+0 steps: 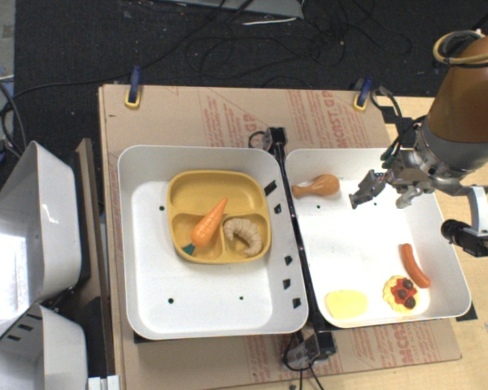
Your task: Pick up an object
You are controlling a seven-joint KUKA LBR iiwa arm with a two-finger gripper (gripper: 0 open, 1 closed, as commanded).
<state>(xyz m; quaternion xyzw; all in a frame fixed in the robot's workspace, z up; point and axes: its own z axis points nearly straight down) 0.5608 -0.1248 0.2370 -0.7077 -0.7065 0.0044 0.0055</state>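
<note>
Dark floor w/ loose cables (228, 23) surrounds a brown board (228, 108) held by two yellow clamps (132, 97) at its far edge; two white bins sit on it side by side, touching along a black centre seam. Left bin (146, 283) holds a yellow divided plate (220, 216); a carrot (209, 223) lies slantwise across its left compartments, a pale shrimp (245, 235) curls in the lower-right one. Right bin (366, 242) holds four items: drumstick (316, 187) near the far-left corner, sausage (414, 265) toward the right, yellow disc (346, 303) and small pizza (404, 293) along the near edge, well apart from the drumstick. Arm (464, 96) comes in from the right, orange band uppermost; gripper (385, 189) hangs over the far part of the right bin, just right of the drumstick, not touching it; fingers (364, 192) spread apart, released, nothing between them. More white bins (28, 218) stand off the board at far left.
</note>
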